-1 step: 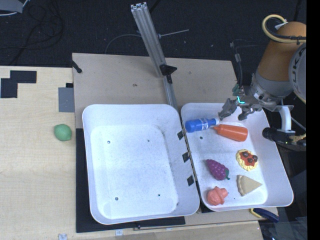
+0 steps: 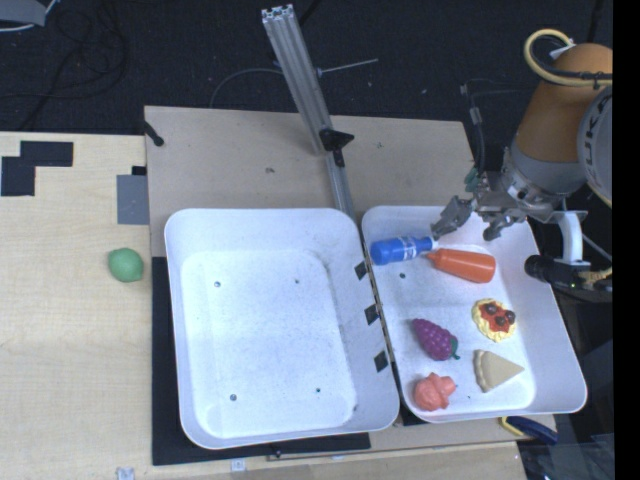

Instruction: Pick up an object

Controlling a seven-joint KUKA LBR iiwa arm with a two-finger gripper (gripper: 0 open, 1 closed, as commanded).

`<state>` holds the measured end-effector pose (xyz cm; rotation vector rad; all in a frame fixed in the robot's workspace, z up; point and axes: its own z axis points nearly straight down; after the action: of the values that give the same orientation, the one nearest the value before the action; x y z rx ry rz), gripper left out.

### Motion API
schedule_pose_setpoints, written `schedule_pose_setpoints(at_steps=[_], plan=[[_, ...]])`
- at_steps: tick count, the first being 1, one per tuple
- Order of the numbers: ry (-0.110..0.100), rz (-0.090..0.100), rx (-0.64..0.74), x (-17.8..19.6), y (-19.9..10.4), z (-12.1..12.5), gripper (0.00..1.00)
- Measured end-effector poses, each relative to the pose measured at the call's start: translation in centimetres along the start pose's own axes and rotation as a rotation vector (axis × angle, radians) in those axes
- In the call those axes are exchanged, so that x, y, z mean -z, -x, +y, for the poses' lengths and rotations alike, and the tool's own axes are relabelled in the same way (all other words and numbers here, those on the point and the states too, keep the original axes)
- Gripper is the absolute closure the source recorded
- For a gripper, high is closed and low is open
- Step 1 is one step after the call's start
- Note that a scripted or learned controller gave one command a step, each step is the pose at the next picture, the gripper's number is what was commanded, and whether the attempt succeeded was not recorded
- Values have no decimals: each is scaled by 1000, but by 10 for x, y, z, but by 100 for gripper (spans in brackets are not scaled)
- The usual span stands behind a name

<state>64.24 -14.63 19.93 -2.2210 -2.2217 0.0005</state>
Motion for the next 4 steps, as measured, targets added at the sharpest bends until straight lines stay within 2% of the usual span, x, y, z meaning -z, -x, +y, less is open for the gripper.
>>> schedule_pose_setpoints(at_steps=[2, 3, 4], plan=[[-2, 1, 1, -88, -6, -10, 0], [-2, 0, 1, -109, -7, -11, 0], [0, 0, 0, -98, -6, -11, 100]])
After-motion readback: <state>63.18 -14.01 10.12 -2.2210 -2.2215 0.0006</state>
